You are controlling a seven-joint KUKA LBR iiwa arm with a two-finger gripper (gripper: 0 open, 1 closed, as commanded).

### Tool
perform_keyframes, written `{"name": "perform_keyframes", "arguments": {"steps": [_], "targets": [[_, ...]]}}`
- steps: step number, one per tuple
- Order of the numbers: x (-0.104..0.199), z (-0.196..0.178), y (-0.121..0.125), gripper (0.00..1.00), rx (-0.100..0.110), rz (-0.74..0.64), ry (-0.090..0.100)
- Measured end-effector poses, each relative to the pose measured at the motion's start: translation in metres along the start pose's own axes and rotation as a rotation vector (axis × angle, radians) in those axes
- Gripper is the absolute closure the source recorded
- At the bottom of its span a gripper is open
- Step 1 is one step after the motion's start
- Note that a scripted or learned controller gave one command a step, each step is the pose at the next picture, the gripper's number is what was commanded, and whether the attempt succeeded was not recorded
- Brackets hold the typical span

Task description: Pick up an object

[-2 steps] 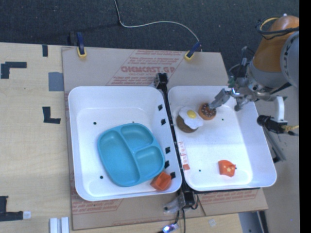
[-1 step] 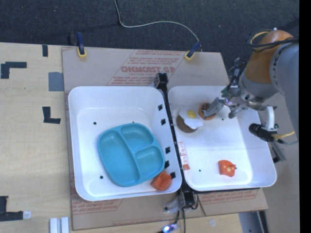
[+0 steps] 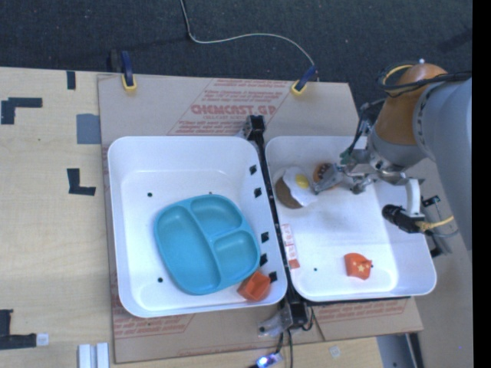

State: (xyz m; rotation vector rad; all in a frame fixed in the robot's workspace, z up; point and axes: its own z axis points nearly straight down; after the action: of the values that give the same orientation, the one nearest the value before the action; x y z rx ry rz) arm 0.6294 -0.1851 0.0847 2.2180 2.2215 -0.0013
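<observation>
Gripper point(image 3: 326, 176) sits low in upper left part of right bin point(image 3: 337, 282), at end of grey arm point(image 3: 449, 129) w/ orange band point(image 3: 399, 117) coming in from right edge of frame. Can't tell how far gripper is open; no obj visibly between its tips. Just left of it, touching or nearly so, lies a white/brown obj point(image 3: 291, 190) w/ a bit of yellow, close to divider btw the bins. Can't make out what it is.

Small orange-red obj point(image 3: 357, 265) rests toward lower right of same bin, well apart from gripper. White-red label or card point(image 3: 289, 245) lies flat along that bin's left wall.

Left bin point(image 3: 130, 159) holds a blue divided tray point(image 3: 205, 242), three compartments, tilted diag, in its lower centre. Orange block-like obj point(image 3: 255, 286) sits at tray's lower right corner, touching it, against bin's bottom right.

Both bins sit on a brown cardboard sheet point(image 3: 222, 106) w/ red print, clamped at top by two blue-yellow clips point(image 3: 127, 73). Bench point(image 3: 46, 228) to the left is pale wood w/ dark tape marks. White cable point(image 3: 245, 41) loops over dark floor at top of frame
</observation>
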Motion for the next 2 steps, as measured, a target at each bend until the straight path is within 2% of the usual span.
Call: {"name": "perform_keyframes", "arguments": {"steps": [1, 2], "targets": [[0.0, -0.011, -0.001, 1.0, 0.003, -0.001, -0.001], [-0.006, -0.072, -0.003, 1.0, -0.003, 0.001, 0.001]]}}
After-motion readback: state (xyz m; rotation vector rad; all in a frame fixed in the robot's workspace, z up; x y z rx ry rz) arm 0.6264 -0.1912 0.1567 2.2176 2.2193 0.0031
